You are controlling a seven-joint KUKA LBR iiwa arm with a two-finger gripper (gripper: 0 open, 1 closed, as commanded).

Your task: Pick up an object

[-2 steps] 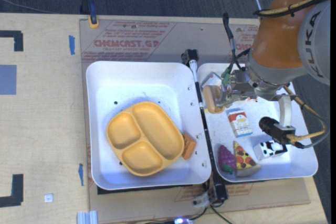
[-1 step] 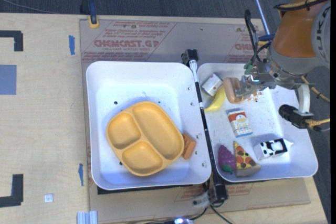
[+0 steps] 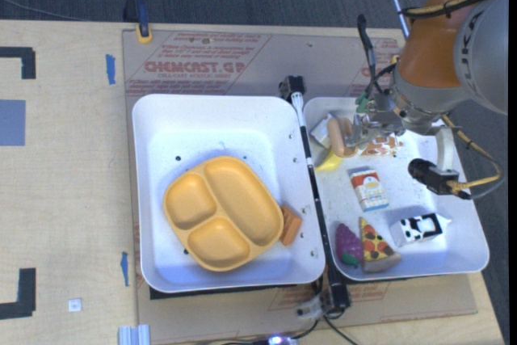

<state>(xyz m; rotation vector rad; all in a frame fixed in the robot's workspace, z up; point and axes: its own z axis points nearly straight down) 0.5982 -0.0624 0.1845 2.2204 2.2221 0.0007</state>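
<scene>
Along the near edge of the right bin (image 3: 467, 248): purple grape cluster (image 3: 349, 245) in the near left corner, pizza slice (image 3: 376, 242) touching it on its right, black-and-white block (image 3: 421, 229) a little further right, apart from both.

Left bin (image 3: 210, 125), near half: yellow divided plate (image 3: 222, 212) lying flat, turned askew to the bin walls. Small brown piece (image 3: 290, 225) wedged against the plate's right rim, near the right wall.

Right bin, middle: small white carton (image 3: 367, 188) with a red and orange label, lying alone on the floor. Closer to the left wall, a yellow piece (image 3: 329, 163).

Right bin, far half: hot dog (image 3: 340, 136) lying near the far left corner. Just beside it on the right, an orange-speckled item (image 3: 382, 145), partly covered from above.

Gripper (image 3: 373, 125) low over the far left part of the right bin, right above the speckled item and next to the hot dog. Jaw state: cannot tell, wrist body hides the tips. Nothing seen clamped.

Arm (image 3: 436, 44) comes in over the far right corner of the bin
</scene>
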